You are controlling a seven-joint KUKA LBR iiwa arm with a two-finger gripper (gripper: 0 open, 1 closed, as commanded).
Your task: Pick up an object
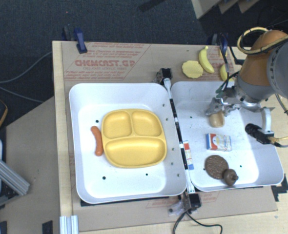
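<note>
My gripper (217,109) is low in the right bin (266,174), near its far rim, just above the tan piece (216,120); can't tell grip state. Open floor left of it; carton (218,142) and brown cookie (215,165) sit nearer.
</note>
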